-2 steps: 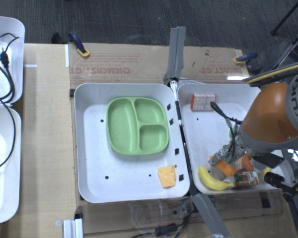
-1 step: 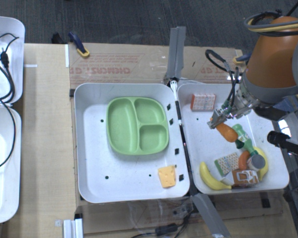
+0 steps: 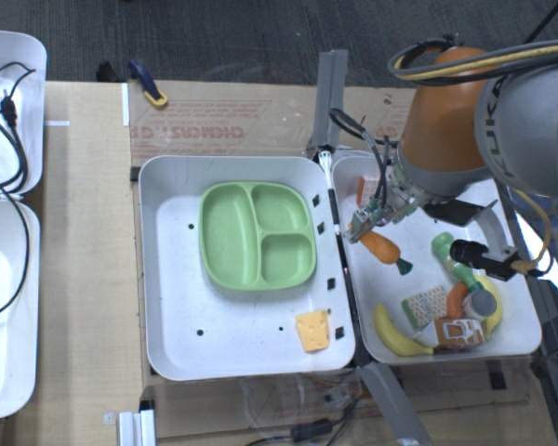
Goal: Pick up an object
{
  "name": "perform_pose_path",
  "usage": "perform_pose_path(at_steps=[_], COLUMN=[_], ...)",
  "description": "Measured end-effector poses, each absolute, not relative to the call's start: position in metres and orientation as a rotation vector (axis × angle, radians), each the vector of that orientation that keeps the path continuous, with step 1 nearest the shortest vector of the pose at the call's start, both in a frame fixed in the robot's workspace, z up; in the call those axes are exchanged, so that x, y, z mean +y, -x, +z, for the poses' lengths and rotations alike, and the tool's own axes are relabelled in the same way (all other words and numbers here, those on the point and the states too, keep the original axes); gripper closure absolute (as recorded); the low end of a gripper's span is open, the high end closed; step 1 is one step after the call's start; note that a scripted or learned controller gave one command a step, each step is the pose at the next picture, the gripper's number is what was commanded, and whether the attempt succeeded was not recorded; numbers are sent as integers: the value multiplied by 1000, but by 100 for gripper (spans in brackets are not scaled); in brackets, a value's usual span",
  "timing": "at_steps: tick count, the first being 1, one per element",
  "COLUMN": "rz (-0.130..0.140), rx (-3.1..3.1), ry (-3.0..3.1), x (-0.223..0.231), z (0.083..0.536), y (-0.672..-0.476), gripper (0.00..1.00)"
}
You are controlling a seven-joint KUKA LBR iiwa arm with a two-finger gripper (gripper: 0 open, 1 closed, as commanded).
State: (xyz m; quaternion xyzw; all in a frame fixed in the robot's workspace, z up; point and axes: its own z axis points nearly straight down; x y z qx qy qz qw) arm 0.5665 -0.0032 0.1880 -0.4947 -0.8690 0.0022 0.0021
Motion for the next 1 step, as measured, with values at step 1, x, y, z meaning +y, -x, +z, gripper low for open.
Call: perform_pose_path(at_steps=[1], rz=[5], rx=[-2781], ry=[1460], x=[-2], z=[208], y=[-597], gripper=[100])
